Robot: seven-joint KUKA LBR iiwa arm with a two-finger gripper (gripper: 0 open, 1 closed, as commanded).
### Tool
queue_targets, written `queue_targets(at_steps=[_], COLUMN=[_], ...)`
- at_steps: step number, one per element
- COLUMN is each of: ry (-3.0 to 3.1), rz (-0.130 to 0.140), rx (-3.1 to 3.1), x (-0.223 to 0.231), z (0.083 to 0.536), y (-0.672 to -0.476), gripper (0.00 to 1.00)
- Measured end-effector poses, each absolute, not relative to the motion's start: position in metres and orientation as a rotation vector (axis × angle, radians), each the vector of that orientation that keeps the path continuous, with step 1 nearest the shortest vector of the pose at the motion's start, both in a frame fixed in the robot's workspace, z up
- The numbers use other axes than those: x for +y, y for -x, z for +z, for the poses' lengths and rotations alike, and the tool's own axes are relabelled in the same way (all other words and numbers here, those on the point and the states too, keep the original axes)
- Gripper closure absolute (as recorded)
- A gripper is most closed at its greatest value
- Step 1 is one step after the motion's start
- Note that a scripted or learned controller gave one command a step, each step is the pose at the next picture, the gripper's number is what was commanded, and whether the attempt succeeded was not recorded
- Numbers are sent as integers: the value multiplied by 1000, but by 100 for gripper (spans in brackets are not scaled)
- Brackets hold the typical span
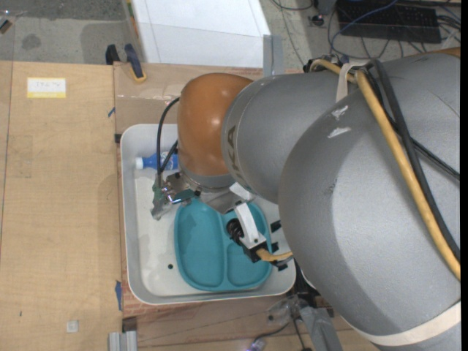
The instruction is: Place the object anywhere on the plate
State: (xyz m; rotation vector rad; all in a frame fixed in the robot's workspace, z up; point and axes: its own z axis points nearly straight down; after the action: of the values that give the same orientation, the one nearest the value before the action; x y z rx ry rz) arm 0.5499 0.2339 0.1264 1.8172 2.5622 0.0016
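Camera view: jaws [162, 198] beside teal plate [212, 251], seemingly narrow; grip state unclear.

A bench of pale wood [51, 196] takes up the left side, with a small yellowish label [46, 87] stuck near its far-left corner. Beyond the bench's far edge lies grey speckled floor [58, 13] — and a white box-like unit [197, 13] stands there. To the right of that unit, black cables [307, 2] trail across the floor toward a dark keyboard [387, 9]. Light is even, shadows soft.
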Motion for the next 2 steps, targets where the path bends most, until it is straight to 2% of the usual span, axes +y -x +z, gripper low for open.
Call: queue_targets(at_steps=[1,2], ry=[-2099,-2539], rz=[-6,11], rx=[2342,1845], x=[253,255], z=[122,95], y=[-487,-469], gripper=[0,0])
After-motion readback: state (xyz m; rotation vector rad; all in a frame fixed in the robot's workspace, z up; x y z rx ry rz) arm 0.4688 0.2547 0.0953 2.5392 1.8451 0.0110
